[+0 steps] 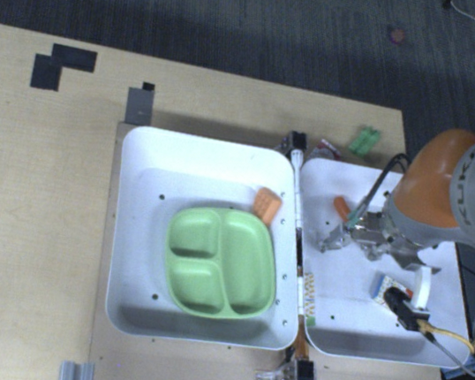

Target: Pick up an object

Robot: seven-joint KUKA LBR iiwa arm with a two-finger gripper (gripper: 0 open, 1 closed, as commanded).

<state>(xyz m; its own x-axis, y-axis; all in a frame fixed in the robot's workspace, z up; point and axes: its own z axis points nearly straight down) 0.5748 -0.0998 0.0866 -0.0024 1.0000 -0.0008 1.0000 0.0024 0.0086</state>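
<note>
The grey arm's two-finger claw (333, 241) is down inside the right-hand shallow white bin (357, 338), low over its floor, and whether it is released or clenched cannot be told from this slanted look. The step in hand seems to be the reach toward a pick, with nothing seen held. The likeliest target is the small orange carrot-shaped piece (342, 207), lying on the bin floor just above the claw, near it but apart; its long axis appears to run diagonally, from upper left to lower right, though it is small. The next move probably calls for shifting up over that piece and aligning across its width. To the claw's left, in the other bin, sit a green three-compartment plastic plate (220, 261) and an orange wedge-like block (267, 204)
</note>
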